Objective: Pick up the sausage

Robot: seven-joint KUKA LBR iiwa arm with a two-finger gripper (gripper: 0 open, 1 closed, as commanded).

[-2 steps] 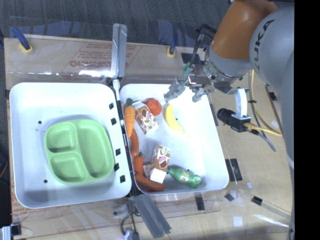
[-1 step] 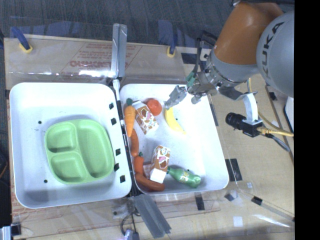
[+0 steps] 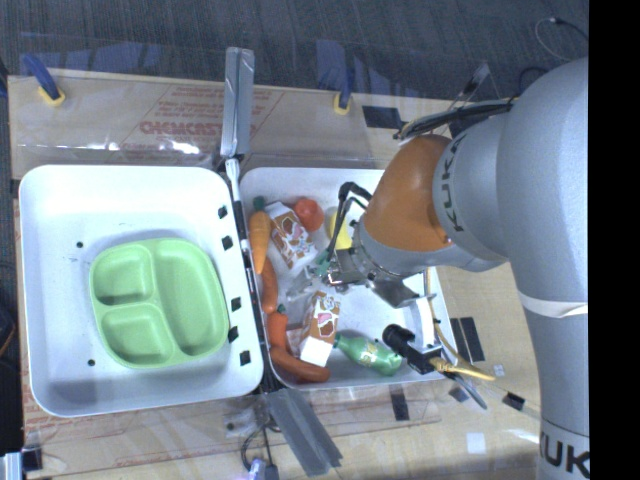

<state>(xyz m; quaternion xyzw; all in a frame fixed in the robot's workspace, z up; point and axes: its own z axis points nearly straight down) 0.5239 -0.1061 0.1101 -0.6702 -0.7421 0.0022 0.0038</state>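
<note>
Claw (image 3: 330, 268) state unclear, hovering mid right bin (image 3: 300, 183); shift to the sausage (image 3: 297, 367) at front wall, straddle its width, avoid bottle (image 3: 368, 353).

Two white bins (image 3: 40, 268), one green tray (image 3: 157, 299), two cartons (image 3: 290, 236)

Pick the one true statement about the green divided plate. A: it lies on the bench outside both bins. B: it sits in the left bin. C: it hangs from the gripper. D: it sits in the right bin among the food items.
B: the green divided plate lies flat on the floor of the left bin, apart from the food items crowded in the right bin.
</note>
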